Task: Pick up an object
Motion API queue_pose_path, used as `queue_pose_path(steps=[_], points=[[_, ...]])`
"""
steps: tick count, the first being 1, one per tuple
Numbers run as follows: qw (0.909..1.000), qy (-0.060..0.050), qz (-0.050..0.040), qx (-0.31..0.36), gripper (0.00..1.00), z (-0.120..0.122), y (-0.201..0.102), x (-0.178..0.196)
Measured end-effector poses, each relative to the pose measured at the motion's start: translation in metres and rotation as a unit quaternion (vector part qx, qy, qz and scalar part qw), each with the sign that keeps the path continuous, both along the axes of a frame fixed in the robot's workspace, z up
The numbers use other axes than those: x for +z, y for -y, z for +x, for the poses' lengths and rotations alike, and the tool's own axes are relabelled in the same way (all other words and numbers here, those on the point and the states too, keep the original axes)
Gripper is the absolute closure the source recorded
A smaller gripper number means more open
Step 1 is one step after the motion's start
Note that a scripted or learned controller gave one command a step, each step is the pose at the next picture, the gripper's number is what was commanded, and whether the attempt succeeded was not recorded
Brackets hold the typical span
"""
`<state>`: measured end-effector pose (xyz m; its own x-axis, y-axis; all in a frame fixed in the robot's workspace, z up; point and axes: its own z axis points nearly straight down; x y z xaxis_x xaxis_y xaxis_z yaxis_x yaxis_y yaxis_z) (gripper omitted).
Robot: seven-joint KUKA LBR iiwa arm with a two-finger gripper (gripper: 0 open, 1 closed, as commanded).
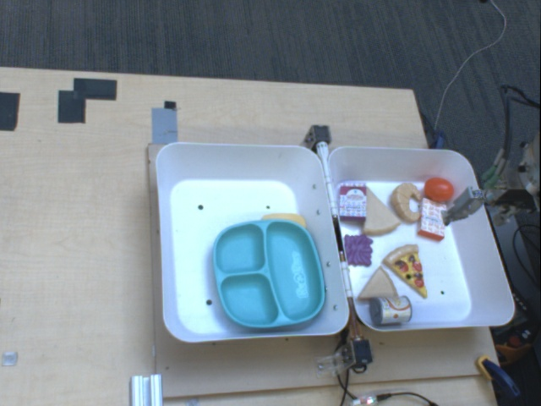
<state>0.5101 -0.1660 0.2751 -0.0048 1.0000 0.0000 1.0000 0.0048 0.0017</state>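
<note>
We look down on a pale wooden desk [76, 252] carrying two shallow white bins side by side. In the left bin [182, 176], a light blue plate [269, 274] with three compartments lies toward five o'clock, and a sliver of something pale yellow [284, 219] peeks out from behind its upper edge.

The right bin [486, 265] holds the small toy foods that could be picked up. Toward ten o'clock lies a purple-and-white carton [352, 200], and just beside it, touching, a tan wedge of bread [380, 217]. Toward twelve o'clock sits a beige doughnut [406, 201] with a hole in its middle, and at one o'clock a red tomato [438, 189]. Below the tomato lies a red-and-white packet [432, 219]. A purple bunch of grapes [358, 249] lies against the bin's left wall at nine o'clock. Near the centre is a pizza slice [407, 269] with red dots on yellow. At seven o'clock a second tan wedge [378, 286] rests against a small silver can [390, 310] on its side.

The pincer [463, 206] comes in from three o'clock, over the right bin's upper right part, its grey tip just beside the red-and-white packet. We cannot tell whether it is clenched or released, and nothing shows in its grip.
</note>
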Motion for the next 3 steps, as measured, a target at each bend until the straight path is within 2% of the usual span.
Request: queue_pose_path(steps=[1,2,3], points=[[1.0000,-0.001,0.0006,-0.001,0.00,-0.004,-0.017,-0.161],[1.0000,0.007,-0.0012,0.000,0.00,-0.019,-0.075,-0.187],[1.0000,0.009,-0.0017,0.000,1.00,-0.017,-0.074,-0.176]])
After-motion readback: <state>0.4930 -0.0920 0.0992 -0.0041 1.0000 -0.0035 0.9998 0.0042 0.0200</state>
